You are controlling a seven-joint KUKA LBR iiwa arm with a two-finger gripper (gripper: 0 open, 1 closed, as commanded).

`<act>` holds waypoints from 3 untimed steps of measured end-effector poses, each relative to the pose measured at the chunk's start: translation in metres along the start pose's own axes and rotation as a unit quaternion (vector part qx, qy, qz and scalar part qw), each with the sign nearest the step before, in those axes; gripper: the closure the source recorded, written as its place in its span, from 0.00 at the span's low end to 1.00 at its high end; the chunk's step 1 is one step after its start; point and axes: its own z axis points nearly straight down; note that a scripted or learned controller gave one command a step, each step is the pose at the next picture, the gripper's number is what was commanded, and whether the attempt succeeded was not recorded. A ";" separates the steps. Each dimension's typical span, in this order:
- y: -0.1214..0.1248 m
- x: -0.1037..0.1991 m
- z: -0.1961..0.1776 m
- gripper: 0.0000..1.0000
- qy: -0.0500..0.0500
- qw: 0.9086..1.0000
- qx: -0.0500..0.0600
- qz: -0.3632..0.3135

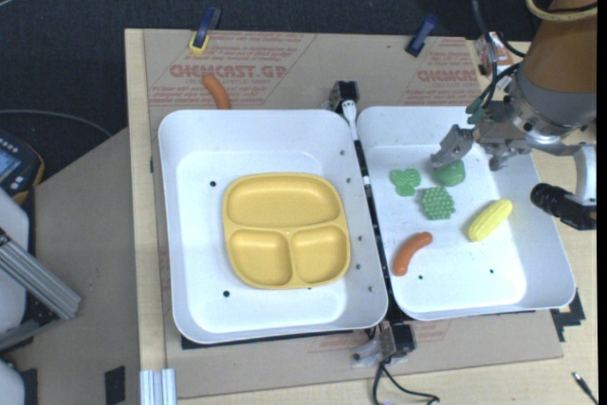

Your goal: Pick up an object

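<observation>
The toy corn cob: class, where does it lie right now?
The corn cob lies in the right bin, towards its right side, right of the bumpy green piece.

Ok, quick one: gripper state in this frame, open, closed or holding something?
Gripper: open, over the right bin, one finger beside a green toy; nothing is held between its fingers.

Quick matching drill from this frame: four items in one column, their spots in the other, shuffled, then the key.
Items:
1. yellow divided tray
2. toy corn
3. toy sausage
4. orange sausage

Places:
A. on the cardboard, beyond the left bin
B. right bin, near its front left
C. in the left bin
D. right bin, right of the green pieces

Pairs: 1-C, 2-D, 3-B, 4-A
</observation>
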 end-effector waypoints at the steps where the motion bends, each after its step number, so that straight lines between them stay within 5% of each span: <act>1: 0.002 0.000 -0.007 0.00 -0.001 1.000 -0.007 -0.001; 3: 0.004 -0.006 0.103 0.00 0.000 1.000 -0.003 -0.001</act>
